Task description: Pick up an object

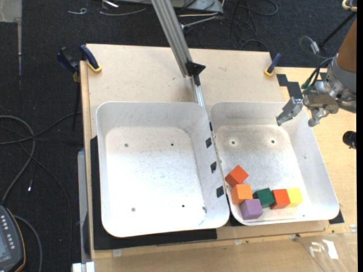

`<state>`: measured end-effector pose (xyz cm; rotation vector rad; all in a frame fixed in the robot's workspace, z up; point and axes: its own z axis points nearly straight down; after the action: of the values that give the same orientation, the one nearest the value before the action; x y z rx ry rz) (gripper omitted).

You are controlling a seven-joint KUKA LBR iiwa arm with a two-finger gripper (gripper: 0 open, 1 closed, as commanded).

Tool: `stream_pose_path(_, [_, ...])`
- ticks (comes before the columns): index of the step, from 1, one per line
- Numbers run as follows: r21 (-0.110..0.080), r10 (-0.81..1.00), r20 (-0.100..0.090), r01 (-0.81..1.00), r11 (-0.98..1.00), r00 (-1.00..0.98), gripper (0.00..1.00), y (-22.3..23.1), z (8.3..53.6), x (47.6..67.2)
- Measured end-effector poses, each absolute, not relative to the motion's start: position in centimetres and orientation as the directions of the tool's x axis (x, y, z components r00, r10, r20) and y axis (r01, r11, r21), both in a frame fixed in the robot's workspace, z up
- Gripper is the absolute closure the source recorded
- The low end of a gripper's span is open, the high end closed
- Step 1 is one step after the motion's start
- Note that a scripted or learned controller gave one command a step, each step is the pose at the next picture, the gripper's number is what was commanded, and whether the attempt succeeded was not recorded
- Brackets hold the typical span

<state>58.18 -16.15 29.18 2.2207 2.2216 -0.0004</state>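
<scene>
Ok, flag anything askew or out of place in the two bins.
Nothing is spilled or damaged. The blocks sit bunched in the near corner of the right bin. One orange block is turned at an angle, slightly apart from the row. The tool is above that bin's far right rim, away from them.

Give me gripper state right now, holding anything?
Gripper: open, fingers spread with nothing between them, above the right bin's far right corner. The blocks lie at the bin's near edge.
</scene>
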Motion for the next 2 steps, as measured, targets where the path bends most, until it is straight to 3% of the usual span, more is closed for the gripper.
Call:
stream_pose_path(1, [0.010, 1.000, -0.003, 1.000, 0.005, -0.005, 0.00, -14.2, 41.1, 57.1])
stream_pose_path(2, [0.008, 1.000, 0.001, 1.000, 0.011, -0.011, 0.00, -4.4, 46.5, 54.2])
